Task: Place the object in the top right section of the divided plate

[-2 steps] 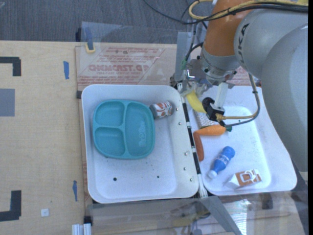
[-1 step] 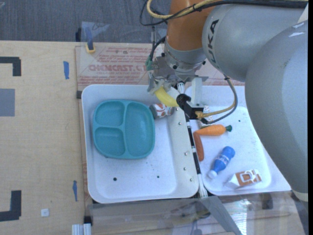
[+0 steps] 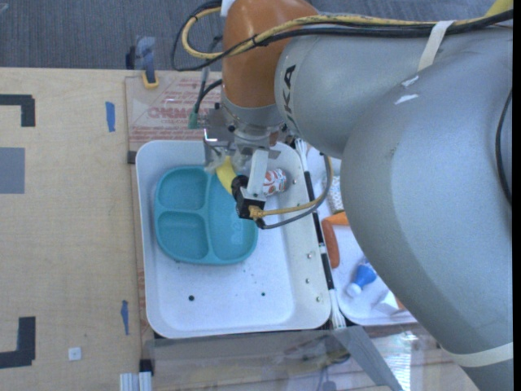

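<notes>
Me: gripper (image 3: 236, 160) hangs over the view-left shallow white bin (image 3: 163, 300), right at the upper right rim of the teal plastic divided plate (image 3: 191, 218).
Grip state: can't tell. My own wrist blocks the cam, so spread or pinching, no call.
Task thing: prob. the small yellow object (image 3: 220, 171). Just a sliver shows, tight against the gripper's view-left side, over the plate's upper right edge. Held or merely lying there? Can't tell that either.
Plate layout: two smaller sections stacked on the view-left side, one bigger section on the side nearest me. The bigger one's long axis runs top-to-bottom in view.
Key relation: yellow object is right at the gripper, no gap to speak of. The target section, as I read it, is the upper end of the near side, just below-left of the object in view. So the move is short, down the view & a touch left, not across the bin.
Stage: my guess is at or near drop-off, release not yet done.
Neighbour: small orange-and-white item (image 3: 277, 179) just view-right of the gripper, same bin, off the plate.
Other bin: long orange item (image 3: 330, 239) & blue-and-white bottle-like thing (image 3: 362, 277), well apart from the plate.
Risk: object catches the rim & slides to the bin floor, or drops into the wrong section.
</notes>
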